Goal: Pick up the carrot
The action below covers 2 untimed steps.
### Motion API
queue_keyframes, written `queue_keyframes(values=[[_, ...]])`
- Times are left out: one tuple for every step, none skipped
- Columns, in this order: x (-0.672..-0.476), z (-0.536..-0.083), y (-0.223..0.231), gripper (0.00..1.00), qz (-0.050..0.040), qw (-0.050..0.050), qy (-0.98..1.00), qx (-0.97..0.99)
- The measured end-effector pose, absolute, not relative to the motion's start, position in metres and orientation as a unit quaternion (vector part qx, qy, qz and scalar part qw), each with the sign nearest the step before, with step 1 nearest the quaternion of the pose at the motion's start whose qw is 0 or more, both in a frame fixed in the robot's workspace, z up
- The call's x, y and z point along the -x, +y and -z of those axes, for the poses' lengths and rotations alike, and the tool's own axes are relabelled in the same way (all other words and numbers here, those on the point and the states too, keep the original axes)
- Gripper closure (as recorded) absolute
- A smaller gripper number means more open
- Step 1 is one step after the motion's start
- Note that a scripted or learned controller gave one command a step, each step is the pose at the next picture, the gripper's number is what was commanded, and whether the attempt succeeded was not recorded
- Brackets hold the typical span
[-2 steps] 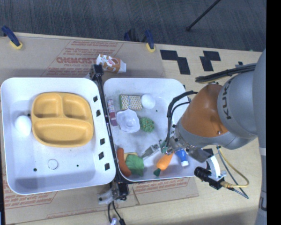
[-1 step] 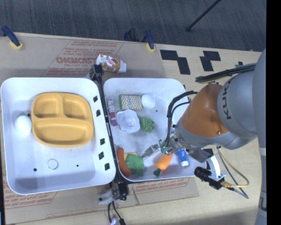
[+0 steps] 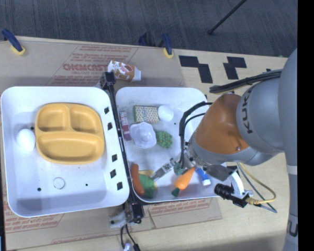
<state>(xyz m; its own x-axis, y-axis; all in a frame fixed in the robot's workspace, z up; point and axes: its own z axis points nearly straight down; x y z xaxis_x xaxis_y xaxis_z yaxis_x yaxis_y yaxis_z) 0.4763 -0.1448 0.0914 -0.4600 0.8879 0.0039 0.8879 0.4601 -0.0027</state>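
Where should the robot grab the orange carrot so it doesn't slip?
Probably around the thick orange middle of the carrot, coming straight down from above. It lies flat and slanted near the right bin's front edge, green tip lower left. The end effector would close across its narrow width.

Red print on the cardboard sheet (image 3: 89, 61) under the bins seems to read "CHEMCAST"; "KU", likely KUKA, shows on the arm (image 3: 244, 111).
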Motion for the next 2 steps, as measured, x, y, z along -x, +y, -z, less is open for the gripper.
queue_keyframes(values=[[-0.476, -0.091, -0.156, 0.00, -0.0001, 0.002, -0.926, 0.378], [-0.477, -0.092, -0.102, 0.00, -0.0019, -0.002, -0.916, 0.400]])
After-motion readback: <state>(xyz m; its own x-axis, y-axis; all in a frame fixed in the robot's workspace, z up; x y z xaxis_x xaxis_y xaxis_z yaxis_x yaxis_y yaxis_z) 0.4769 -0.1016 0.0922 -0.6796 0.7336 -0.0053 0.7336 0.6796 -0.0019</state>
